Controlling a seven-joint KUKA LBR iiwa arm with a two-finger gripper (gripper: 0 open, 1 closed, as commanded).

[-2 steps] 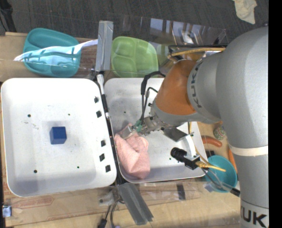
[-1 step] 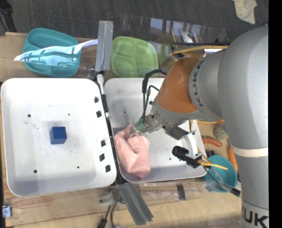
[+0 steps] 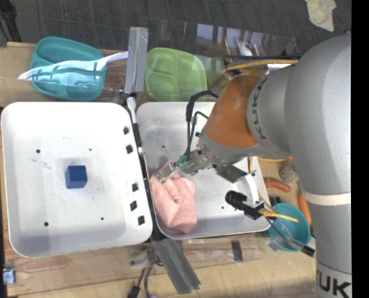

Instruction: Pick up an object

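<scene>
My gripper (image 3: pixel 169 172) is down in the right bin (image 3: pixel 166 120), at the top edge of the pink spongy lump (image 3: pixel 175 207) that sits against the bin's left wall. Honestly can't tell if it's spread or clamped from this angle. My take: centre over the lump's middle, not its edge, before squeezing.

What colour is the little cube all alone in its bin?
The cube is blue, clearest in the camera view.

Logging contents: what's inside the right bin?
A pink cloth, with the hand at its top end. The arm hides the far right of the bin.
</scene>
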